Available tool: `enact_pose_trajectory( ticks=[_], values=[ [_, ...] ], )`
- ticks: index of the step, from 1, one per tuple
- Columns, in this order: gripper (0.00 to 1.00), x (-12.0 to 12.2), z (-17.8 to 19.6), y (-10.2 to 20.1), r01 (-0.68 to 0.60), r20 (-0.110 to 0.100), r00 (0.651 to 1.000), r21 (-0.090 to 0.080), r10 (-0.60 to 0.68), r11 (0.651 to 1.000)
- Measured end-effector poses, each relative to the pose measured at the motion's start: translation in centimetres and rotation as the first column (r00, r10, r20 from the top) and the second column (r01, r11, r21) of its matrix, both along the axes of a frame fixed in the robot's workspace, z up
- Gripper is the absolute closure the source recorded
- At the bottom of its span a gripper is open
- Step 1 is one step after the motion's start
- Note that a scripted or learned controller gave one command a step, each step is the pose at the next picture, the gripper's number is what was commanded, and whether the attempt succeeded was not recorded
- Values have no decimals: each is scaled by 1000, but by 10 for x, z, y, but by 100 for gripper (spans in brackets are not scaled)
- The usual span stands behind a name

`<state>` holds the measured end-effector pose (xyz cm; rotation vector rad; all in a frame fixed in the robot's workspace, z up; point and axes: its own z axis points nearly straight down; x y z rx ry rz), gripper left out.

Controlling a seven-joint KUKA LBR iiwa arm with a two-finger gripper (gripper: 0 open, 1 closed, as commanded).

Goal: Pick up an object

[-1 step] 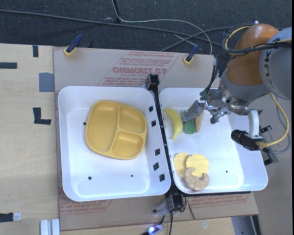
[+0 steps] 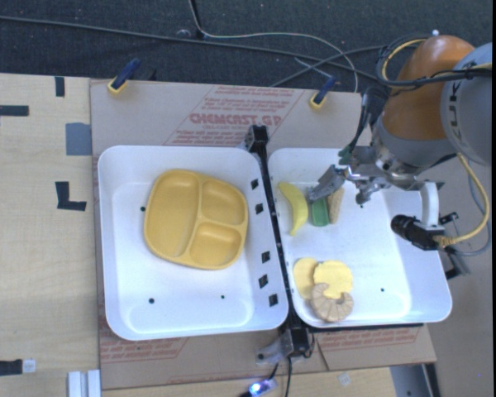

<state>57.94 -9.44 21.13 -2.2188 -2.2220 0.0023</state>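
In the right bin (image 2: 413, 292), nearest the camera: a yellow piece (image 2: 331, 276) touching a tan biscuit-like item (image 2: 332, 304). Farther back: banana (image 2: 295, 206), green block (image 2: 319, 212). Above the block, the pincer (image 2: 331, 184); its state cannot be told.

Two white bins (image 2: 116, 246) are seen mid-frame. A mustard-yellow divided tray (image 2: 195, 218) is shown in the left one. In the right one, a yellow banana (image 2: 295, 206), a green block (image 2: 319, 213), a pale yellow piece (image 2: 335, 276) and a tan ring-shaped item (image 2: 332, 303) are shown. Red lettering is printed on the brown cardboard (image 2: 231, 118) at upper centre.
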Motion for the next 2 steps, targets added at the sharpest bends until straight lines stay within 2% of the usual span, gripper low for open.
enact_pose_trajectory(
  ticks=[1, 2],
  values=[
    [0, 9, -50, -1, 0, -3, 1000, -1, 0, 1000],
    [0, 6, -96, -6, 1, -4, 1000, -1, -1, 1000]
  ],
)
